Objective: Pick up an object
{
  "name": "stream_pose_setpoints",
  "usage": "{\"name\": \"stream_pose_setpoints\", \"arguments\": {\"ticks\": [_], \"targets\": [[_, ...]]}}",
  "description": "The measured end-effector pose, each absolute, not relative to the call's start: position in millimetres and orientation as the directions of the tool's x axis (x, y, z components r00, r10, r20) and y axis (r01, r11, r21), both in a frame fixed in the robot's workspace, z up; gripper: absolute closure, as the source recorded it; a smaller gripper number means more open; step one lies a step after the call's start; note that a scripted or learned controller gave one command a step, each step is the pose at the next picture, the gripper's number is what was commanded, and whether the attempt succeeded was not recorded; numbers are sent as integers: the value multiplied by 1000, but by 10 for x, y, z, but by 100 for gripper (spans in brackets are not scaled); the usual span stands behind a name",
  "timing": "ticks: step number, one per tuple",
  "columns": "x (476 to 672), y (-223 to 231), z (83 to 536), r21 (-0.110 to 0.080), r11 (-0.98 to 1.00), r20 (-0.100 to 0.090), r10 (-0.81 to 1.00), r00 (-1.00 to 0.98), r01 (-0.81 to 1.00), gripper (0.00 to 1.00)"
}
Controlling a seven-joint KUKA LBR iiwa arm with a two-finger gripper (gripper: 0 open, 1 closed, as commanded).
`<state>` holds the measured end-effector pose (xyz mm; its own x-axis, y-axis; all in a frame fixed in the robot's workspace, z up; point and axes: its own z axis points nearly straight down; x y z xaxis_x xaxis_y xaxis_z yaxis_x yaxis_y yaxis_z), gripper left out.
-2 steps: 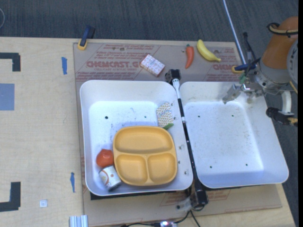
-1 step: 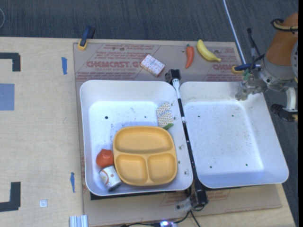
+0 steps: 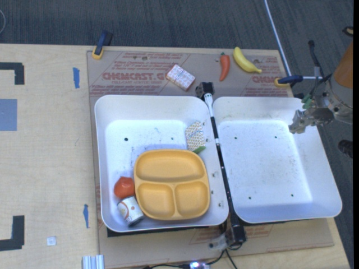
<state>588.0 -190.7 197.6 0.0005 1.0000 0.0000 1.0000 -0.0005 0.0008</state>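
Note:
The left bin (image 3: 112,116) holds a yellow three-compartment plate (image 3: 171,184), a red tomato-like item (image 3: 124,187), a small white and orange can (image 3: 129,210) lying at the front left, and a patterned cloth-like piece (image 3: 195,135) by the right wall. My gripper (image 3: 301,121) hangs at the far right, over the right bin's (image 3: 269,167) back right rim. Nothing shows between its fingers.
Behind the bins, on the cardboard, lie a red chili (image 3: 224,66), a yellow banana (image 3: 245,60) and a small printed box (image 3: 180,77). A blue and yellow clamp (image 3: 102,43) sits at the back left and another (image 3: 289,80) at the back right. A black strip (image 3: 216,139) runs between the bins.

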Motion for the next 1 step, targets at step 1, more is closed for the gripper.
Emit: {"name": "stream_pose_setpoints", "arguments": {"ticks": [1], "targets": [[5354,-613,2259,-1,1,1,1000,-1,1000,100]]}}
